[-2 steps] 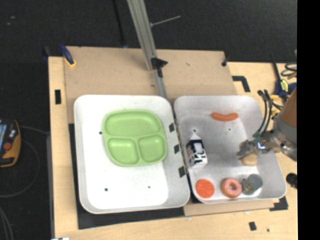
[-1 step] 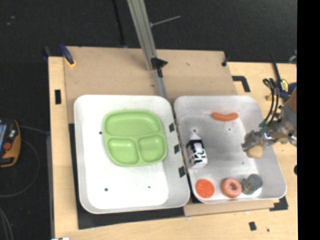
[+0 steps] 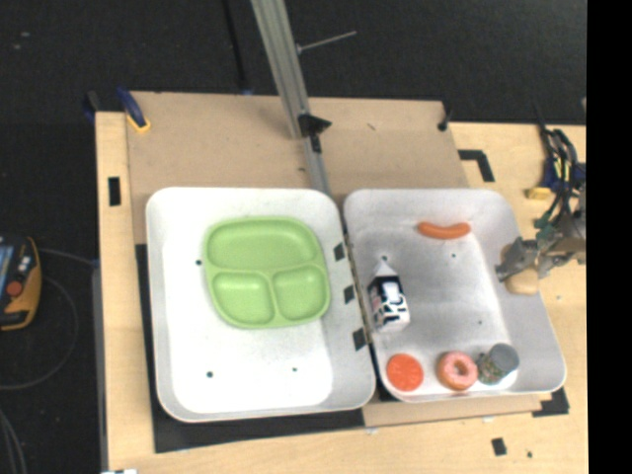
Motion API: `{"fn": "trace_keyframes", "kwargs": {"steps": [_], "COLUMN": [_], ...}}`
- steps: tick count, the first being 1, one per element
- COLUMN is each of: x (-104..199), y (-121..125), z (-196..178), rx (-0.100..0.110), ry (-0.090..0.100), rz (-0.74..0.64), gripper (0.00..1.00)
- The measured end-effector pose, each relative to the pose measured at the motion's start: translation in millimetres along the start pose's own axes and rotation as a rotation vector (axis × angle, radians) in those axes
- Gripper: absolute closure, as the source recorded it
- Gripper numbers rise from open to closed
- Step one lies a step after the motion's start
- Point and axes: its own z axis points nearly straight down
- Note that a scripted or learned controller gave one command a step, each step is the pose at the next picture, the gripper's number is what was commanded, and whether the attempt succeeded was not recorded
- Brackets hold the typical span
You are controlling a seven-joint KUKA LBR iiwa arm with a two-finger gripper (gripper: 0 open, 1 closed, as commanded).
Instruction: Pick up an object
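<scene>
Two white bins are seen side by side on the bench: the left bin is occupied by a green divided plate. Across the shared wall, the right bin is scattered with a black-and-white milk carton, an orange sausage, a pink doughnut, a red-orange disc and a grey can. The gripper is poised at this bin's outer rim; its finger spacing cannot be told.

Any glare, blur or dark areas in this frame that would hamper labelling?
Camera view: soft overall; the right white bin has a grey sheen on its floor, the green divided plate is evenly lit, the small black-and-white carton reads blurry, and the surroundings beyond the bench fall into near black.
</scene>
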Motion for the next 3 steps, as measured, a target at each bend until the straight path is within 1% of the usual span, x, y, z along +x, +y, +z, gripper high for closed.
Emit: {"fn": "trace_keyframes", "kwargs": {"steps": [1, 2, 3], "x": [46.2, 99.9, 151.3], "y": [12.9, 37.5, 61.0], "z": [4.8, -0.7, 13.7], "rx": [0.005, 0.005, 0.006], "ry": [0.003, 0.004, 0.003], "rz": [-0.002, -0.004, -0.002], "gripper": [1.0, 1.0, 1.0]}}
